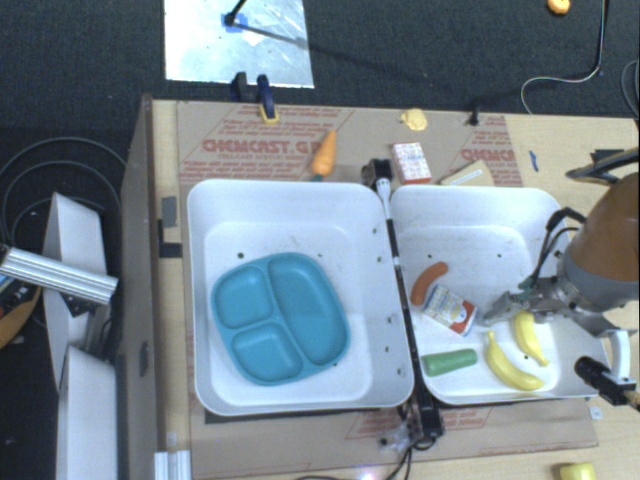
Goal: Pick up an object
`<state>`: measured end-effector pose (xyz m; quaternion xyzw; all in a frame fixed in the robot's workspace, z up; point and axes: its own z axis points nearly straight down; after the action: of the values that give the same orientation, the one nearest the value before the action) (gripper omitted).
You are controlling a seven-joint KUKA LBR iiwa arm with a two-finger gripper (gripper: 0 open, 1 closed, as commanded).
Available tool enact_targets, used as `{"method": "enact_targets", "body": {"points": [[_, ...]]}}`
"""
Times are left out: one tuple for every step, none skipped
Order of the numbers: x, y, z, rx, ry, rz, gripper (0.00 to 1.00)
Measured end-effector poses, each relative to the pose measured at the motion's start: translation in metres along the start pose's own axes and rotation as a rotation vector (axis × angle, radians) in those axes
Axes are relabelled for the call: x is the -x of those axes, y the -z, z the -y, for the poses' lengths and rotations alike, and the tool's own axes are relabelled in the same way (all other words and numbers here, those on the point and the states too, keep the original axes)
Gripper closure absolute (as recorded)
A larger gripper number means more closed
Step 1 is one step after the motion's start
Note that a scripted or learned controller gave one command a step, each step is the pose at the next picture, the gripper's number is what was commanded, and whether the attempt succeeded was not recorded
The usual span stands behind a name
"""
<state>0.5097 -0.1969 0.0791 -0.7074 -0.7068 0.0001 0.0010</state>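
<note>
The right bin [470, 213] holds an orange-red sausage [430, 278], a white and red packet [449, 311], a green cylinder [450, 361] and two bananas [527, 338] [510, 367]. My gripper [527, 304] hangs low in this bin near its right side, just above the upper banana's top end and to the right of the packet. The wrist and dark cables cover its tip. The grey arm with its orange band [612, 236] comes in from the right edge. In the left bin [285, 203] lies a blue divided plate [281, 317].
On the cardboard behind the bins lie a carrot [323, 153], a small box [410, 162] and a yellow lump [414, 120]. A black divider fitting [380, 176] sits between the bins. An orange ball [558, 4] lies on the dark floor.
</note>
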Motion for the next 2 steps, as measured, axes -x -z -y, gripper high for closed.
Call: {"method": "enact_targets", "body": {"points": [[0.001, 0.016, -0.003, 0.006, 0.003, 0.002, 1.00], [-0.080, 0.069, -0.046, 0.010, 0.014, 0.000, 1.00]]}}
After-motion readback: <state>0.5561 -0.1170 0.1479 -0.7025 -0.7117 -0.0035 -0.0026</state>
